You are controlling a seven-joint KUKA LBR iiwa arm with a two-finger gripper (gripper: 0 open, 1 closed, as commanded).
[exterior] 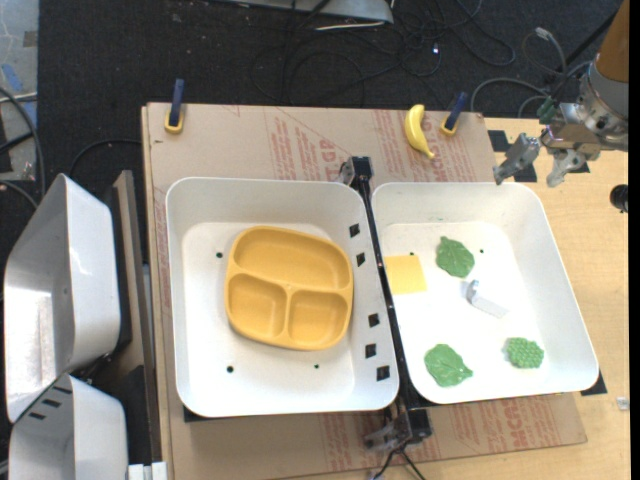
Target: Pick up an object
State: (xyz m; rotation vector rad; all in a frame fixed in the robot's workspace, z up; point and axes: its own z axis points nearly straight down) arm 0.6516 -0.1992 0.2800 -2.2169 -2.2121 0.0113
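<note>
My gripper (535, 163) hangs above the far right corner of the right bin (560, 278), fingers spread open with nothing between them. In that bin lie a yellow square piece (405, 274), a green leafy piece (455, 258) toward the back, a second green leafy piece (446, 365) at the front, a small green bumpy piece (524, 352) at the front right, and a small grey-white object (481, 299) in the middle. All of these sit well below and to the left of the gripper.
The left bin (190, 298) holds a yellow divided plate (290, 288). A yellow banana (419, 131) lies on the cardboard behind the bins, beside a blue clamp (455, 111). White containers (55, 288) stand at the far left.
</note>
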